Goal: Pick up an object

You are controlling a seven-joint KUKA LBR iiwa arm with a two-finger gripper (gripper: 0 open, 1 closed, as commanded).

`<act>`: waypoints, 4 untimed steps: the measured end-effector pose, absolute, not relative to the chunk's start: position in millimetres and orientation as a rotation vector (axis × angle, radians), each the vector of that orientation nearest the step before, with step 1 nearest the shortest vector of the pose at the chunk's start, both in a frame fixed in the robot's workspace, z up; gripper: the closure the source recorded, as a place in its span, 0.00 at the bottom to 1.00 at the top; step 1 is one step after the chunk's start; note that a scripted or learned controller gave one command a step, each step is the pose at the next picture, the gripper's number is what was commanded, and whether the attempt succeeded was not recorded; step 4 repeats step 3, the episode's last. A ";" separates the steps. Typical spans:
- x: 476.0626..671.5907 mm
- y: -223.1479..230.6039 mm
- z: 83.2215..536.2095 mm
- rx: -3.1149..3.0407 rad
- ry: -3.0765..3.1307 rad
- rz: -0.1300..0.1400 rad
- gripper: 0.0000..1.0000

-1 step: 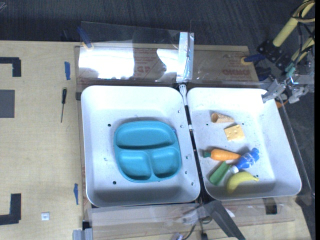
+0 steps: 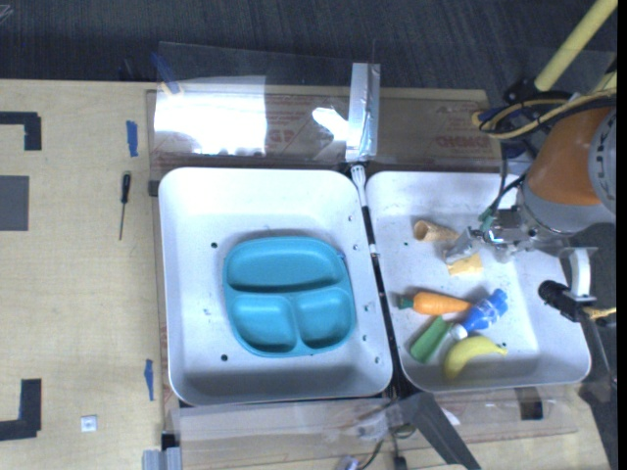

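At the right white bin's (image 2: 558, 365) near edge lie a yellow plastic banana (image 2: 470, 353), a green cylinder (image 2: 428, 338), a blue bottle (image 2: 483, 311) and an orange carrot (image 2: 441, 304). Farther in, the gripper (image 2: 468, 246) is lowered beside a pale yellow wedge (image 2: 466, 264); its opening cannot be told.

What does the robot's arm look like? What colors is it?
The arm is grey with a big orange band near its wrist. Yellow and black cables loop beside it. Its gripper is a small metal-looking part at the end, with dark pieces.
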State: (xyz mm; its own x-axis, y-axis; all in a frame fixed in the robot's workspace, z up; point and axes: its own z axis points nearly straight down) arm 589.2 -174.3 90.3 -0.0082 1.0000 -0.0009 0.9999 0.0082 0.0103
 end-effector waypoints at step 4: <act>567.8 -35.7 235.9 2.014 2.402 0.013 1.00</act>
